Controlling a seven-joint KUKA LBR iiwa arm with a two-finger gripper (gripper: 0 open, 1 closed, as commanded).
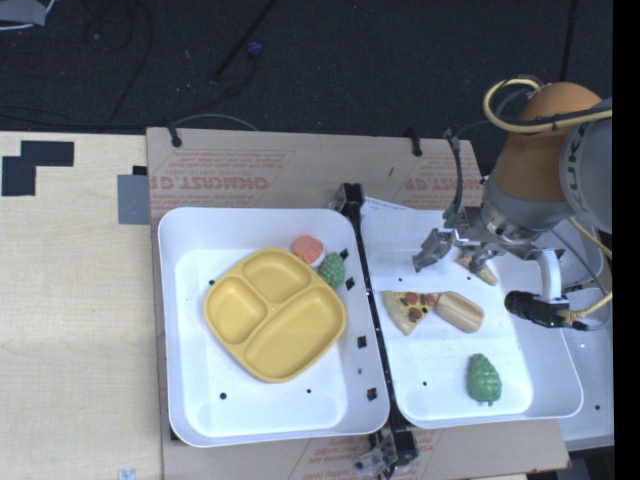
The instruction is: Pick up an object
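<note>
The gripper hangs over the upper middle of the right bin, its two dark metal fingers spread apart with nothing between them. Just below it lie the nearest things: a flat wedge of toy pizza, pale crust with red dots, and touching its right side a smooth tan bread roll. A small tan piece pokes out under the right finger; what it is I cannot tell. Lower down, well apart from these, sits a knobbly green toy like a broccoli or a bunch of grapes.

A black cylinder with cabling juts from the arm over the bin's right side, near the roll. The bin's lower left part and its upper left corner are bare white floor, with room around the green toy on every side.

The black divider between the bins runs close to the pizza's left tip. In the left bin a yellow plastic plate with three compartments lies turned at an angle. Off its upper right rim sit a pinkish-orange round toy and a small bumpy green one, touching each other and near the divider.

Both bins are shallow, glossy white, with rounded corners, resting on printed cardboard.
</note>
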